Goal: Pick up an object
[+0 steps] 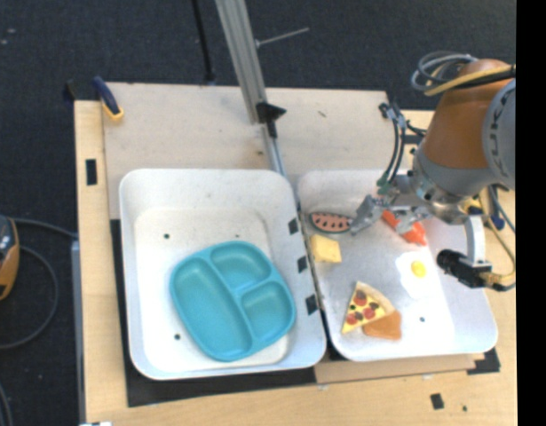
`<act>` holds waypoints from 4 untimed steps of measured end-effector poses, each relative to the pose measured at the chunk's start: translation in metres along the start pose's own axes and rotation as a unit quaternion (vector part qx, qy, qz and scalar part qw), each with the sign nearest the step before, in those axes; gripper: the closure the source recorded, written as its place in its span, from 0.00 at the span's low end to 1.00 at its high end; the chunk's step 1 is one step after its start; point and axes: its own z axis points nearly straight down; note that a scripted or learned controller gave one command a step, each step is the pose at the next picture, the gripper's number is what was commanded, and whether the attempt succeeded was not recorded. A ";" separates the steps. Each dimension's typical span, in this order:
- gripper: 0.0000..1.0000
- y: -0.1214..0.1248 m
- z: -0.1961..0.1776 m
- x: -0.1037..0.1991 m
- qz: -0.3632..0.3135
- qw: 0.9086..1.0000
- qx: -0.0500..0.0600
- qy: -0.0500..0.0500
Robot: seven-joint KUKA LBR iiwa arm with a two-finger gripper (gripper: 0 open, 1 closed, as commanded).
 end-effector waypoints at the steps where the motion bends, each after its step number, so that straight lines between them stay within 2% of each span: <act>1: 0.00 0.010 0.052 0.001 0.001 1.000 0.000 0.000; 2: 0.00 0.012 0.099 -0.002 0.002 1.000 -0.005 -0.002; 3: 1.00 0.013 0.086 -0.003 0.004 1.000 -0.007 -0.002; 4: 1.00 0.013 0.039 0.004 -0.001 1.000 -0.005 0.000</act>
